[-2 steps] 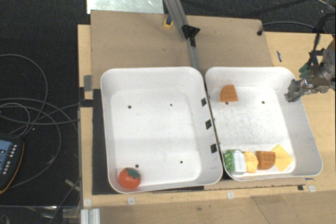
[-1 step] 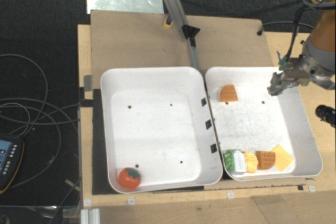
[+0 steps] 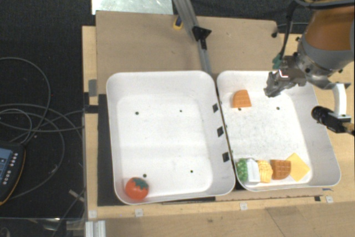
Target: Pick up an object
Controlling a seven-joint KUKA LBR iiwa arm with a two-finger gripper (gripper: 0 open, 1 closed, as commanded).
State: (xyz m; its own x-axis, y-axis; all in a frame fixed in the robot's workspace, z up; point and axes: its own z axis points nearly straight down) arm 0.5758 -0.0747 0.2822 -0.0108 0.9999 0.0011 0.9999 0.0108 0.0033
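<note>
The gripper (image 3: 274, 86) hangs over the right bin (image 3: 319, 136); whether it is apart or together, I cannot tell. An orange piece (image 3: 241, 99) lies just left of it, nothing between. Toy foods (image 3: 272, 169) cluster well below.

Two shallow white bins sat side by side on the table (image 3: 138, 41): a left bin (image 3: 161, 83) and a right bin (image 3: 316, 119). Six toy food items lay across them. One red tomato (image 3: 136, 188) rested alone in the left bin, at the corner farthest from the right bin. Five pieces lay in the right bin: one orange bread piece (image 3: 241, 99) near its far wall, and four along its near wall, namely one green vegetable (image 3: 243, 168), one corn cob (image 3: 264, 170), one brown waffle (image 3: 280, 169) and one yellow cheese wedge (image 3: 298, 166).
</note>
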